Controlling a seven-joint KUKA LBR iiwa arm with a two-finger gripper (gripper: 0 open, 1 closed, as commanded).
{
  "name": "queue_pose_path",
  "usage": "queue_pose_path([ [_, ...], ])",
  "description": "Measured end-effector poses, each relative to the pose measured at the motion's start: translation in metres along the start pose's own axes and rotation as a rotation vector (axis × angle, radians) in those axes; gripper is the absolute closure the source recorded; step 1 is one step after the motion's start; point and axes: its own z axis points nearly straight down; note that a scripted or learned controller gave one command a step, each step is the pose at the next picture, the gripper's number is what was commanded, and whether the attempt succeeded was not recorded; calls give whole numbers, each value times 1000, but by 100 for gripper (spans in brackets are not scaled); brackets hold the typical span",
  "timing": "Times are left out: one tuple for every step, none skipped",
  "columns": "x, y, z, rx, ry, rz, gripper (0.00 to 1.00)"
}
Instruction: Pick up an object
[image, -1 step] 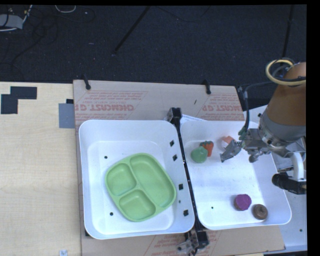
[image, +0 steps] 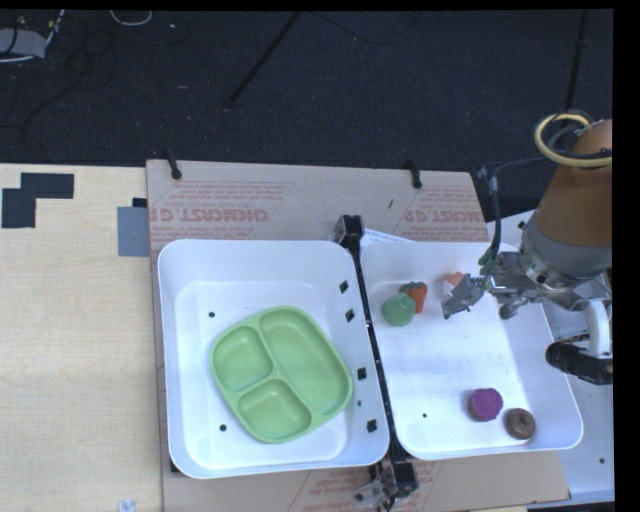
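well, several objs in the right bin (image: 560, 425): green round piece (image: 397, 310) touching an orange-red piece (image: 416, 294) near bin's upper left, purple lump (image: 486, 403) w/ brown ring (image: 519, 423) just beside it at lower right. hand (image: 462, 298) low over bin's upper middle, near a small orange bit (image: 453, 279); can't tell if it's spread or pinching. left bin (image: 175, 300) has a green divided tray (image: 280, 373).
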Motion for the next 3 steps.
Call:
queue_pose_path([
  [1,-5,44,3,0,0,0],
  [11,-8,105,6,1,0,0],
  [12,-8,143,0,0,2,0],
])
